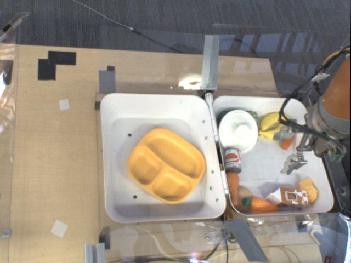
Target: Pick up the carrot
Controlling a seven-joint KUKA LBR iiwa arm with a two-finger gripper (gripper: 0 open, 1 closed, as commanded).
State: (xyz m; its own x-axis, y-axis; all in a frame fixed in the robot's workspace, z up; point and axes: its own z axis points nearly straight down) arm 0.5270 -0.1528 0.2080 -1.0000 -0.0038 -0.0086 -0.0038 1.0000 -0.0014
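Carrot (262,205) lies at the right bin's (258,171) near edge, apart from the empty, parted gripper (294,164).

Even, bright overhead light; glare spot at the far bin rim (190,83); soft shadows; slight blur; reflections on surrounding glazing.
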